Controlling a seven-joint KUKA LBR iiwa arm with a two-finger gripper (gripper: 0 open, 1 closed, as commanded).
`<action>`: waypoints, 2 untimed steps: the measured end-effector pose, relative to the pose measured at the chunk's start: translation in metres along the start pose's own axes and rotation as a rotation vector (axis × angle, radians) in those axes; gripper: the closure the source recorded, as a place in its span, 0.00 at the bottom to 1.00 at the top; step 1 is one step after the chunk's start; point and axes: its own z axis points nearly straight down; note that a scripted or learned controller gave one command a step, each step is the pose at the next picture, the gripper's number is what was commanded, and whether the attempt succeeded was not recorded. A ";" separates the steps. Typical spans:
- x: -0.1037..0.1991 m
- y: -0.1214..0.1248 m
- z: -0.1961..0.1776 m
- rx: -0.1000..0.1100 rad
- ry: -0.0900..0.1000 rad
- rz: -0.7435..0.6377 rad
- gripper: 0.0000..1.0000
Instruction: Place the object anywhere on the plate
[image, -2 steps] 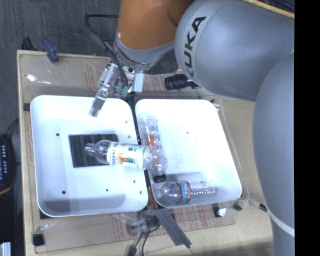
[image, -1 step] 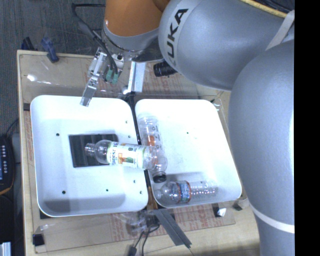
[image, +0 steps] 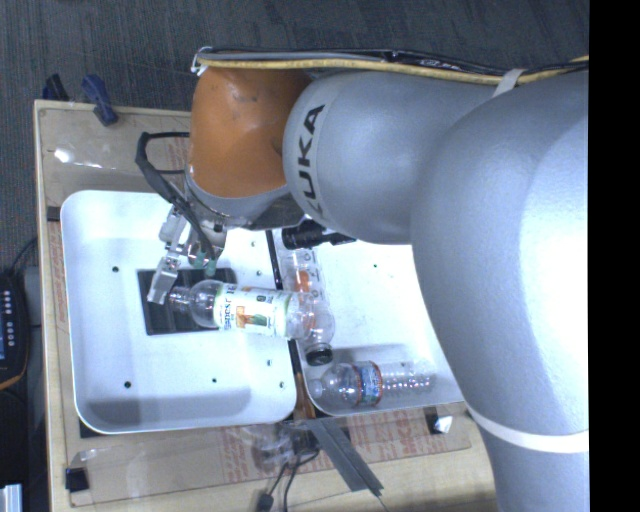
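Note:
A clear plastic bottle (image: 255, 312) with a white and green label lies on its side. Its neck end rests over the black square plate (image: 158, 318) in the left bin (image: 100, 230), and its base reaches across the divider toward the right bin. My gripper (image: 166, 258) hangs over the plate's upper left part, just above and left of the bottle's neck. Its two silver fingers (image: 160, 283) stand apart and open, with nothing between them. The orange wrist band and the grey arm hide the upper part of both bins.
In the right bin (image: 390, 300), a second clear bottle (image: 365, 383) lies along the near wall. A third bottle (image: 303, 272) with an orange label sits by the divider. A black cable (image: 150, 170) loops beside the wrist. Bare white floor surrounds the plate.

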 end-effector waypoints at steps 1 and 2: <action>0.033 -0.021 -0.003 -0.001 -0.002 -0.140 0.00; 0.007 -0.039 0.045 -0.001 0.000 -0.193 0.00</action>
